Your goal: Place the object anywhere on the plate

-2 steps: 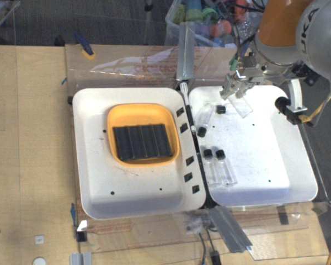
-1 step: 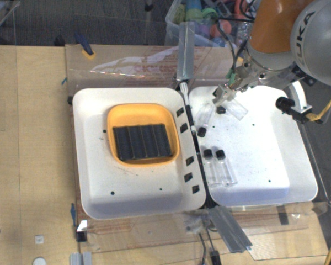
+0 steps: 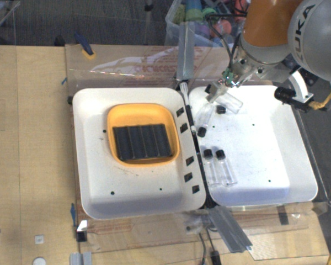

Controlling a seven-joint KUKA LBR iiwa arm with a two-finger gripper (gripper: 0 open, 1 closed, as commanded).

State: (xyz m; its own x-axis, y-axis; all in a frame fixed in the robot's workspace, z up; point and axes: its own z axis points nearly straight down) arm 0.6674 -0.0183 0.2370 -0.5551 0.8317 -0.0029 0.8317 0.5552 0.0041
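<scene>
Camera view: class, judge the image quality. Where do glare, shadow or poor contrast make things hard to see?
Camera view: even overhead light, soft shadows; the clear vials nearly vanish against the right bin, only their black caps stand out; the gripper looks pale and blurry; the orange plate is sharp.

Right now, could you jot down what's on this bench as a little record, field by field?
left bin: holds an orange plate
on the plate: a dark ribbed block
right bin: clear vials with black caps; two lie side by side near its left wall, others nearer the tool
arm: grey with an orange band, reaching in from the right
tool: above the right bin's far left corner
object on plate from right bin: none yet
</scene>
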